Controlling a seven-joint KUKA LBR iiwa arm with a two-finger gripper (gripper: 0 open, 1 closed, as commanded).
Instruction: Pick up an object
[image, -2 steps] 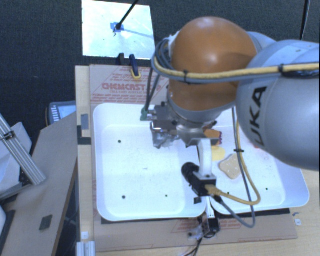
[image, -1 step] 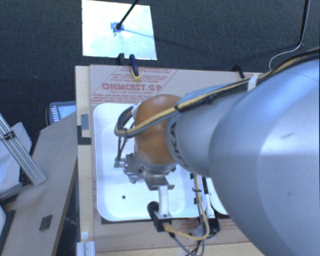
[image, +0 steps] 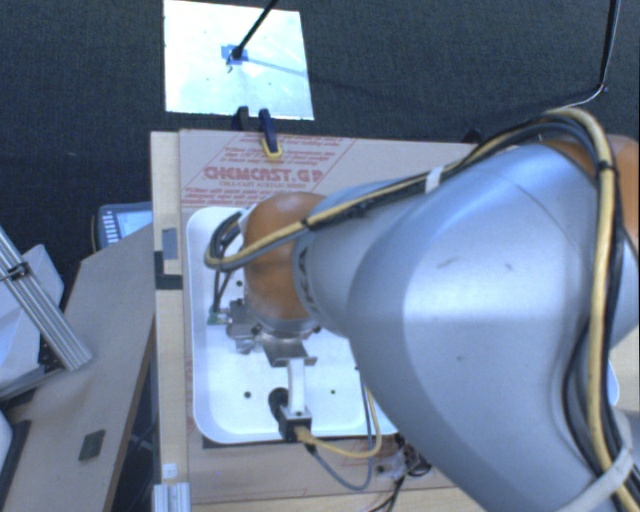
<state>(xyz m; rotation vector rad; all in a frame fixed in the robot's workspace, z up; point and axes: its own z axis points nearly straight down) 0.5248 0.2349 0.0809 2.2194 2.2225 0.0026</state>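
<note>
my arm (image: 470, 300) hid much of the left bin (image: 215, 400), so the worst risk, as i judged it, was a blind close on nothing, or a push down into the bin's floor. my gripper (image: 265, 340) hung low over the middle of that bin, and i could not tell whether it was open or closed. the object to pick up was hidden from me. i guessed it lay beneath the gripper, but could not tell on which side.
</note>
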